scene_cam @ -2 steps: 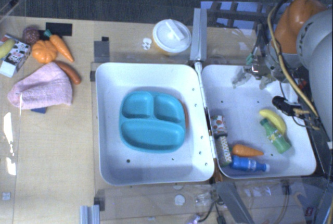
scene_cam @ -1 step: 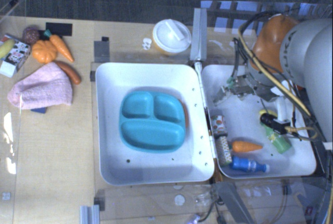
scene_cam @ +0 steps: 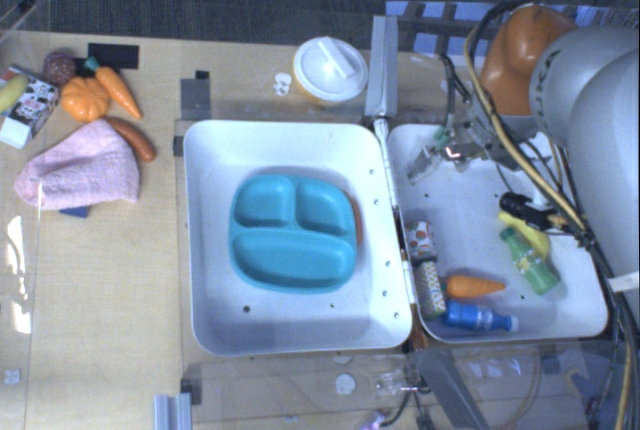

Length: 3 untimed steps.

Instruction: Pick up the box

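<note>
We see small printed box [scene_cam: 421,238] at left wall of right bin [scene_cam: 596,318], just above a dark can. Prob. light, stiff card — grip across short sides. Gripper [scene_cam: 447,152] near bin's top; open/shut can't tell

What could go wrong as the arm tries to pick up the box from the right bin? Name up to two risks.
1. The box lies tight against the right bin wall, with a dark cylinder just below it, so fingers may find little room to close.
2. The pincer sits at the bin's upper part, apart from the box; the carrot and blue bottle lie nearby and could be knocked or grabbed instead.
</note>
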Tool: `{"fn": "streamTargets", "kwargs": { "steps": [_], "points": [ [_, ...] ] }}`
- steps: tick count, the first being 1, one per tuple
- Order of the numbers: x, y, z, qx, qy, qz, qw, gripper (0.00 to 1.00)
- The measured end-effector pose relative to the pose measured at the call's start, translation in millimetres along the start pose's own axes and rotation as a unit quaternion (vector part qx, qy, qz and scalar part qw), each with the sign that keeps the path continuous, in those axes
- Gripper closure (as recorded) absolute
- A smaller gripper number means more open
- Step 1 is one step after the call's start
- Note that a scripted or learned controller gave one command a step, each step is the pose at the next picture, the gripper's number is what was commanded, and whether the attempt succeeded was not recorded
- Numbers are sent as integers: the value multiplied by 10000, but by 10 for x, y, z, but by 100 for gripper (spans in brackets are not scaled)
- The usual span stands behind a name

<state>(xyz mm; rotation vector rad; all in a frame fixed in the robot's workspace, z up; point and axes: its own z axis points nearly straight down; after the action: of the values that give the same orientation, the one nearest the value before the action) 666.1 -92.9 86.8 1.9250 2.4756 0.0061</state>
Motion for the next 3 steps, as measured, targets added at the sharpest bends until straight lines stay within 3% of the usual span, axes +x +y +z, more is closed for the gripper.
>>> {"fn": "streamTargets", "kwargs": {
  "steps": [1, 2, 3],
  "points": [
    [1, 36, -146, -50, -21, -15, 10000, 100],
    [12, 59, -264, -80, -29, -30, 10000, 100],
    [177, -618, -161, 19, 12, -1023, 9948, 100]
  ]
}}
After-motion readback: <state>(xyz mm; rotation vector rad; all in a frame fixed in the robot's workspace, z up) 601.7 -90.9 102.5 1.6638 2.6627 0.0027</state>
